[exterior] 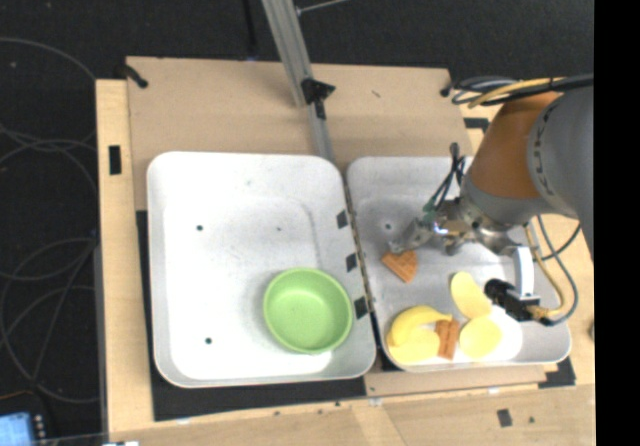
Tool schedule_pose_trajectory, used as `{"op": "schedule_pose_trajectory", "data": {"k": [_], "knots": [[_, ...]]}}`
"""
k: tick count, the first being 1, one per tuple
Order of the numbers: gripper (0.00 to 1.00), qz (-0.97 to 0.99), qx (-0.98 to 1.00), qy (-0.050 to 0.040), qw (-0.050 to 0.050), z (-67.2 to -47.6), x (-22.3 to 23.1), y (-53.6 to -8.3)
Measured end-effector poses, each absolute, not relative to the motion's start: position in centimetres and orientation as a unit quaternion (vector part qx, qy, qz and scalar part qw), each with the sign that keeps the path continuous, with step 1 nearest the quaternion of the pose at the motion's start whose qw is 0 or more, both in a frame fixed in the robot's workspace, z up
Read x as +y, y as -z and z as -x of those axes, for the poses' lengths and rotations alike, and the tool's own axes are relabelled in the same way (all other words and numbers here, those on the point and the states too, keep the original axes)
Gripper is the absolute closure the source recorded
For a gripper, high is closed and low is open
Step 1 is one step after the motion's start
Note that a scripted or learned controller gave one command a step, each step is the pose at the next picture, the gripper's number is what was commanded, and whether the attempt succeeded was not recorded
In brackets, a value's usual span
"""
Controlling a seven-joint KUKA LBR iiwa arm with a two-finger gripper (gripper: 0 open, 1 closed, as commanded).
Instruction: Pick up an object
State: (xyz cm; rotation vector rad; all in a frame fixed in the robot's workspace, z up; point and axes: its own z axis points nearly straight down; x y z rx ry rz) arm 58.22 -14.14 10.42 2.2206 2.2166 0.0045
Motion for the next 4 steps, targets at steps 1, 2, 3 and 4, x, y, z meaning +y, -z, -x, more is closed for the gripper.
{"op": "schedule_pose_trajectory", "data": {"k": [1,2,3,4], "knots": [[1.0,-0.709,0.705,-0.0051,0.005,-58.5,-14.2,-11.9],[1.0,-0.706,0.708,-0.0024,0.003,-58.6,-14.5,-18.3],[1.0,-0.706,0.708,-0.0019,0.003,-59.1,-15.3,-23.1],[1.0,-0.706,0.708,-0.0023,0.003,-59.3,-15.4,-28.5]]}}
